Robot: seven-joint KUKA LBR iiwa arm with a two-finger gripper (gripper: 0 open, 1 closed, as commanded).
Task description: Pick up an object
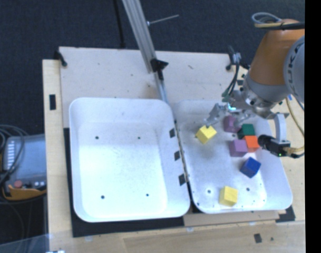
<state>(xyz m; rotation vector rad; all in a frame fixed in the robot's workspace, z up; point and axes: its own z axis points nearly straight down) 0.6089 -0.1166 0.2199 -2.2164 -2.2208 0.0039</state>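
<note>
Dark carpet is seen around a pale worktop (113,67), on which two shallow white bins are set side by side. An aluminium rail (139,28) is slanted down from the top edge to a black clamp just above the gap between the bins.

Camera view: the left bin (123,109) is seen with only dark specks on its floor. The right bin (276,196) is loaded with small blocks. A yellow block (206,134) is tilted near the bin's upper left, apart from the others. A second yellow block (229,195) is placed near the front rim. A blue block (250,167) is set right of centre. A purple block (237,147), an orange block (252,142) and a green block (247,130) are clustered close together, with a mauve block (230,123) just above them, partly covered by the arm.

The arm (273,62) is extended in from the right, orange band uppermost. The gripper (219,112) is lowered over the bin's upper part, just above and to the right of the tilted yellow block. Whether it is touching that block cannot be told, and nothing is seen held by it.

A grey control box (26,162) with cables is noted left of the worktop.
</note>
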